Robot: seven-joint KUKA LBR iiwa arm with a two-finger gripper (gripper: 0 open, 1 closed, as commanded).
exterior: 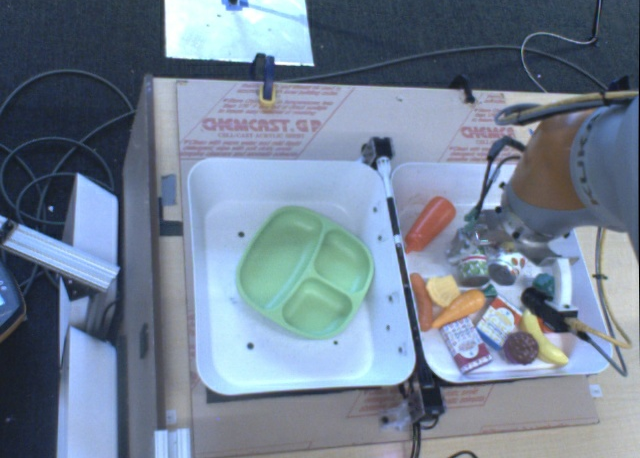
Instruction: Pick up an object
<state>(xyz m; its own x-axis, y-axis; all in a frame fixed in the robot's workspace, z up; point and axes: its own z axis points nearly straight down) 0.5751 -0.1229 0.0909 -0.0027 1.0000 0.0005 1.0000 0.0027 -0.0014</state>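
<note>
My gripper point(478, 246) reaches down into the right bin point(470, 178), near its middle, under the grey arm with the orange band. Directly below it lie a small green-and-white piece point(472, 269) and a red-and-white round piece point(506, 267). A red-orange pepper point(430, 223) lies just left of the gripper. Nearer the front are a carrot point(459, 308), a yellow wedge point(442, 291), a red carton point(466, 350), a small white-and-orange box point(495, 326), a brown round piece point(520, 347) and a banana point(546, 345).
The left bin point(215, 346) holds a green divided plate point(305, 271). A divider rail point(395, 236) runs between the bins. A small teal piece point(543, 282) lies at the right bin's right side. Cables trail over the bench's back and right.
</note>
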